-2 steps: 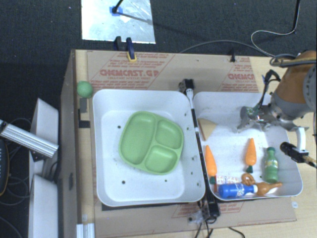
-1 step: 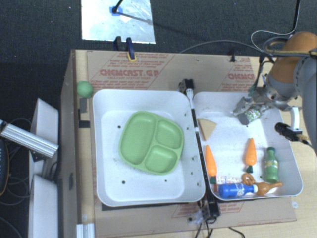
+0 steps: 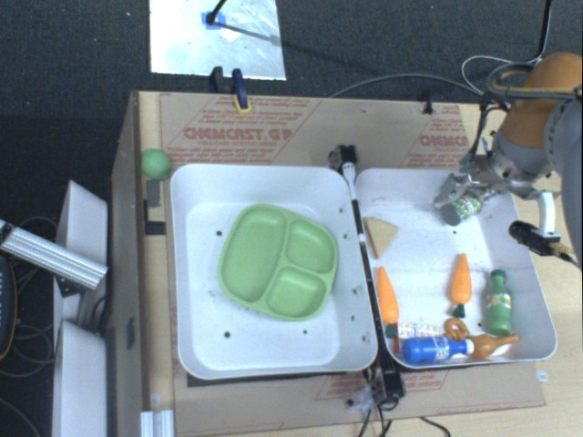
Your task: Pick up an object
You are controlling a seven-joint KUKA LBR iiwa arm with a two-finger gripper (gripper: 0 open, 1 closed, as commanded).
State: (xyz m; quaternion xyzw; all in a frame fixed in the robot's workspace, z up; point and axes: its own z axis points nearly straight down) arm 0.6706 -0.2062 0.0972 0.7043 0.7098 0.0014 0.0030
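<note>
Gripper (image 3: 458,198) at the far end of the right bin (image 3: 414,185), fingers set on a small can (image 3: 466,205).

The can lies between the fingers, apparently gripped, just above the bin floor. Judged light, rigid and smooth, so liable to slip or roll; best taken across its round body at mid-length. Carrots (image 3: 460,279), bottles (image 3: 497,304) and a wedge (image 3: 380,235) lie nearer the front.

Green ball (image 3: 156,163) on bench (image 3: 273,130), beside left bin (image 3: 196,244)

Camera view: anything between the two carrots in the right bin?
No. In the camera view, bare white bin floor separates the left carrot from the right carrot.
</note>
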